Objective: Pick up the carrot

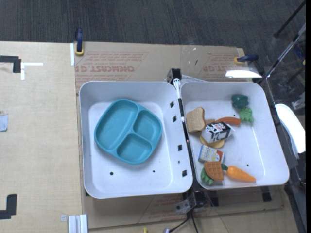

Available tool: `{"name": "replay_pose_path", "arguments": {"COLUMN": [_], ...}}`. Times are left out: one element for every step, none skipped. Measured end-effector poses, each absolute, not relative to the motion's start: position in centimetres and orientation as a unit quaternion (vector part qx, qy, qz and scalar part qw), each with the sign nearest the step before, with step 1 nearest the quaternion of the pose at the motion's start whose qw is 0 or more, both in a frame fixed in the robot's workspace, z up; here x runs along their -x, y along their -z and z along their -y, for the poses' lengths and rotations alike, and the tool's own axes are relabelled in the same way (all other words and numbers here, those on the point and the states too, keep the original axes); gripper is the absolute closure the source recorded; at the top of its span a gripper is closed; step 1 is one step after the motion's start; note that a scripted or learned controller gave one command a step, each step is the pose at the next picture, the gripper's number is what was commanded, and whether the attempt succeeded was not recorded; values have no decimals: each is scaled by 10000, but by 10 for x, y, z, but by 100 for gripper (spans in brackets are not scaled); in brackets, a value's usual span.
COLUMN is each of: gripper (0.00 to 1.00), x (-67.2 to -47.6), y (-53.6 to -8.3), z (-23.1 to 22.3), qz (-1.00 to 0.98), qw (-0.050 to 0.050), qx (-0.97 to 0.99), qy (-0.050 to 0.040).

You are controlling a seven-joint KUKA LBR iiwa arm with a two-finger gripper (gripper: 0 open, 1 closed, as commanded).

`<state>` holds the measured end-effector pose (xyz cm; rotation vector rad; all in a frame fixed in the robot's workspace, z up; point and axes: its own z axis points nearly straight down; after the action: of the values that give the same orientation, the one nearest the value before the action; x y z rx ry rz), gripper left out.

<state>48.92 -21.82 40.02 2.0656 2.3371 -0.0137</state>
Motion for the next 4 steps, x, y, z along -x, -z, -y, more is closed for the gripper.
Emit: {"name": "replay_pose_path", "arguments": {"gripper": [100,0,100,0], "x": [-491,-491,-494,-494], "y": [-409,-409,-417,-417], "z": [218,218,219,219], "qz": [-7511,-7510,-7528,-7527], "qw": [135,132,150,149], "qx": [-6600,-6602,-6580,-6582], "qy": [48,49,53,53]}}
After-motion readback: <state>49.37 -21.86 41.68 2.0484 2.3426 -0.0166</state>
